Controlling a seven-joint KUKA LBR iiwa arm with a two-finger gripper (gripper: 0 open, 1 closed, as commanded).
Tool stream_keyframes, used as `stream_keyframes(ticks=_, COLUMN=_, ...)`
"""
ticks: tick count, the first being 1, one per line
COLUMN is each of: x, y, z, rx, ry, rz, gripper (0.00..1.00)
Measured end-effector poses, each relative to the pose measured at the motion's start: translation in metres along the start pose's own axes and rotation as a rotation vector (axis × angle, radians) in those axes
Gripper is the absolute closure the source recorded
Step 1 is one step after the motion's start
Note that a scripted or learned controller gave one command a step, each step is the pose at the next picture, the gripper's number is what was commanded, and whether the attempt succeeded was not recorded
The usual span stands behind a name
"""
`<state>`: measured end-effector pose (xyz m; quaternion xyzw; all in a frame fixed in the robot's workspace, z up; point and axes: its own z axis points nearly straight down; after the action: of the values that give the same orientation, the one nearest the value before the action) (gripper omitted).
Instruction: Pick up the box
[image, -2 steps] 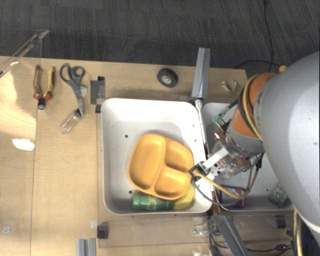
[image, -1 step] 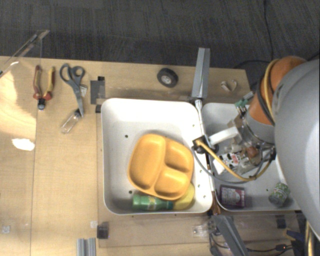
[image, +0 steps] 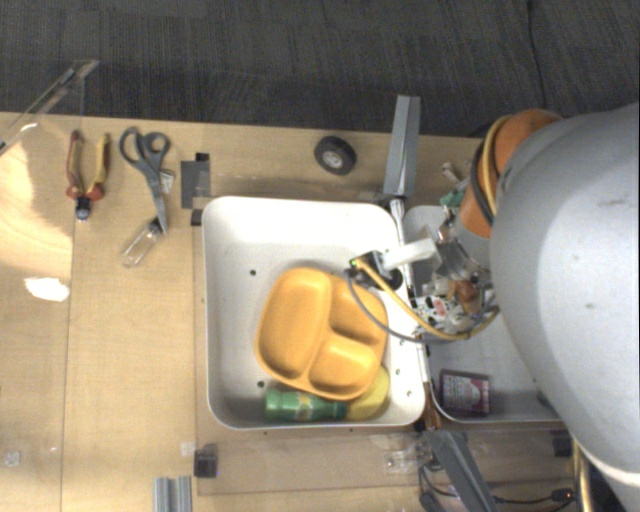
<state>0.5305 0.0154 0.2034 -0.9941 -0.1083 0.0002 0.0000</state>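
Box: a small dark box (image: 465, 391) with a maroon face lies flat in the right bin (image: 500, 415), near that bin's front left corner, just beside the wall that parts the two bins.
End effector: the end effector (image: 440, 290) hangs over the dividing wall, amid yellow and black cables; whether it is open or closed I cannot tell, and nothing is seen gripped in it.
Direction to box: the box lies toward the front of the worktop from the end effector, a little to the view's right, near but apart from it.
Long axis: the box looks slightly longer across the view than front to back, though the difference is small and hard to judge.
Arm: the grey arm (image: 570, 290) with its orange band (image: 500, 160) covers much of the right bin; the box sits clear of it.
Left bin: the left bin (image: 230, 300) holds a yellow divided tray (image: 320, 330), a green can (image: 295, 404) and a yellow fruit-like thing (image: 372, 398), none of them the target.
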Motion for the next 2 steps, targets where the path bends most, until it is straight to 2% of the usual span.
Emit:
stream_keyframes(ticks=1, x=0.002, y=-0.001, z=-0.010, rx=0.001, ry=0.001, rz=-0.010, gripper=1.00)
stream_keyframes(ticks=2, x=-0.035, y=-0.038, z=-0.076, rx=0.000, ry=0.004, rz=0.012, gripper=1.00)
